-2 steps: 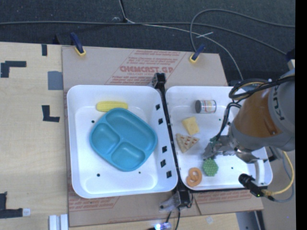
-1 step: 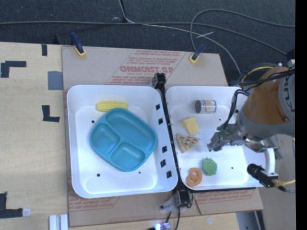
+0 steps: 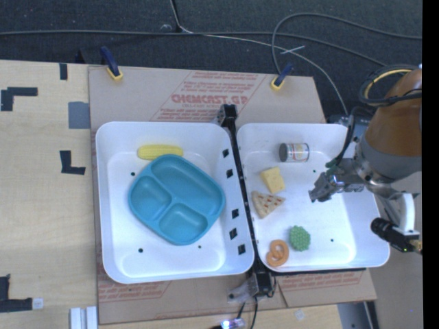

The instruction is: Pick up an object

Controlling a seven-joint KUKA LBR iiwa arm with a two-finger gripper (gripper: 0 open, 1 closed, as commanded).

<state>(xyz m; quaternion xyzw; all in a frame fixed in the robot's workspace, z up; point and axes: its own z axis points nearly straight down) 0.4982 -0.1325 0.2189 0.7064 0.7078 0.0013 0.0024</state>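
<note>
The right bin [image 3: 343,242] holds a small can [image 3: 294,152] lying on its side at the back, a yellow cheese block [image 3: 274,180], a pizza-like wedge [image 3: 267,203], a green broccoli piece [image 3: 299,238] and an orange pretzel [image 3: 278,253] near the front. My gripper [image 3: 321,192] hangs over the right part of this bin, to the right of the cheese block and wedge, with nothing seen between its dark fingers. The left bin [image 3: 113,252] holds a blue divided plate [image 3: 177,198] and a yellow corn-like piece [image 3: 160,152] behind it.
A black divider [image 3: 236,184] runs between the two bins. The bins rest on a cardboard sheet [image 3: 206,94] held by two clamps [image 3: 110,63]. Cables [image 3: 302,50] trail over the dark floor behind. The arm's orange band [image 3: 401,115] stands at the right edge.
</note>
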